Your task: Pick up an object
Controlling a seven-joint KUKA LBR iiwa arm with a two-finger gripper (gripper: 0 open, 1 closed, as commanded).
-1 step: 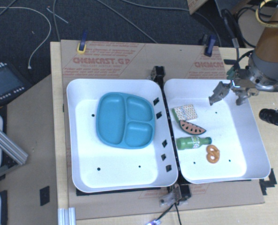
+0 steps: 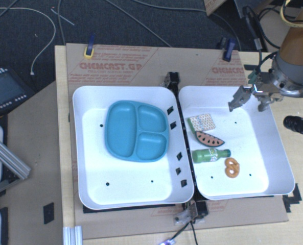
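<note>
The arm comes in from the upper right of the frame, and its gripper (image 2: 249, 99) hangs over the upper part of the right bin (image 2: 274, 152), fingers spread apart with nothing between them. By my reading the pick is only at the approach step: no object is grasped, and all the candidates lie lower and further left in that bin, well apart from the fingers. There are four small things there, one of each: a patterned square packet (image 2: 202, 122) near the bin's left wall, a watermelon slice (image 2: 209, 138) just below it and touching or nearly touching it, a green bottle (image 2: 210, 155) lying on its side below that, and a pretzel (image 2: 232, 167) just right of the bottle's end toward the lower middle of the bin. The next move probably calls for travelling down-left in the frame, settling on one target, and descending with the fingers straddling it; the pretzel and bottle look the easiest to isolate, whereas the packet and slice crowd each other. The left bin (image 2: 90, 182) holds one blue divided plate (image 2: 136, 130) with three compartments, in the centre-left of the frame. Two bins in all.
</note>
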